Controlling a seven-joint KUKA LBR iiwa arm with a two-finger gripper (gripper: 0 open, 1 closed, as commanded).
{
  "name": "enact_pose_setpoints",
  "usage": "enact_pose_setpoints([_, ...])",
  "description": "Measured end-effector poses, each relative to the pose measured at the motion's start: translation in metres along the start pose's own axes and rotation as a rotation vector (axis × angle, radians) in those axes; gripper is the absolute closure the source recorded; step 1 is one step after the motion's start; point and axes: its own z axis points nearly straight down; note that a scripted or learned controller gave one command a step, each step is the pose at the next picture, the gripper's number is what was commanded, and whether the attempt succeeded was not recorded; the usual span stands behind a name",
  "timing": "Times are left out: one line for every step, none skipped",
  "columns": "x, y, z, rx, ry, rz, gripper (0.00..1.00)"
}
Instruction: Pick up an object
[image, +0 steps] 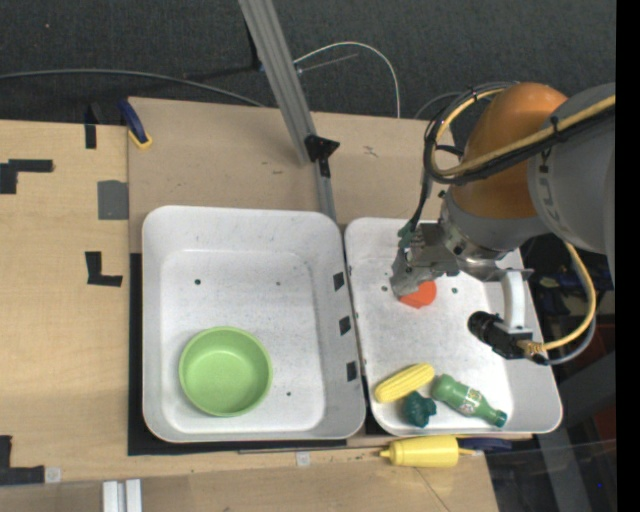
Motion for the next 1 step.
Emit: enact_pose_setpoints([0.055, 0.0026, -0.0074, -0.001, 0.0, -0.002, 1.0])
